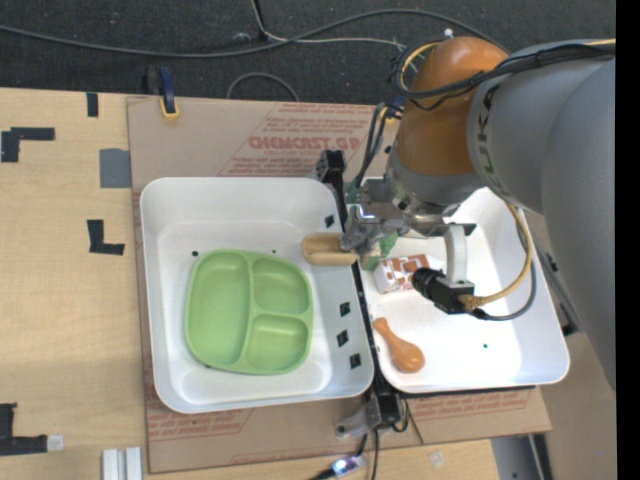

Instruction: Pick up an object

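Tan wood shows at the wall shared by the 2 bins: a short wooden block (326,250) lies at the right edge of the left bin (160,268), its right end tucked under the gripper (365,236). The gripper sits low over that dividing wall, and I cannot tell whether it is spread or closed, or whether it has the block at all.

In the left bin a green divided plate (250,310) lies flat, just beside the block. In the right bin (530,358) sit a small red-and-white packet (402,271), close under the wrist, and an orange pear-shaped toy (397,345) nearer the front.

The main risk, as I judge it, is the wall itself. The block rests right against it, so one side of the grip may land on the rim instead of the wood and close on nothing. A grip on the very end could let the block swing and slip on lifting. The packet lies close enough to be nudged or caught by mistake.
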### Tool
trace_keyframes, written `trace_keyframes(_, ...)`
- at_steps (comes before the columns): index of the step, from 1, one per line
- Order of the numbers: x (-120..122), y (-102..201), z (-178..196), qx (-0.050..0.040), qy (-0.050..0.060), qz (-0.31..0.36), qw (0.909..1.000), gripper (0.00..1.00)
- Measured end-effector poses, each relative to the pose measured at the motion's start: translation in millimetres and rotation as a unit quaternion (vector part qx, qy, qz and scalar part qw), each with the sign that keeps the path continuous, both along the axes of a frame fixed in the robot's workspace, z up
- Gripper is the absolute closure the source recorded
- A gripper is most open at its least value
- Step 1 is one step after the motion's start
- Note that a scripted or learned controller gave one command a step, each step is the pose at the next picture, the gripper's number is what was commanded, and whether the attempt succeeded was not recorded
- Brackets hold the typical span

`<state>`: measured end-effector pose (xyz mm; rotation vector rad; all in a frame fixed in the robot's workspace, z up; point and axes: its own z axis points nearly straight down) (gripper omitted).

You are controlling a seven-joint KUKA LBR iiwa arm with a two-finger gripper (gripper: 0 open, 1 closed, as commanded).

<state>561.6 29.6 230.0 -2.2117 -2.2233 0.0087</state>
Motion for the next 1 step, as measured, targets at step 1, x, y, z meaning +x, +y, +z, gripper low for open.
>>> trace_keyframes(1,-0.6,58.2,-10.7,0.0,0.0,0.001,1.0,1.0)
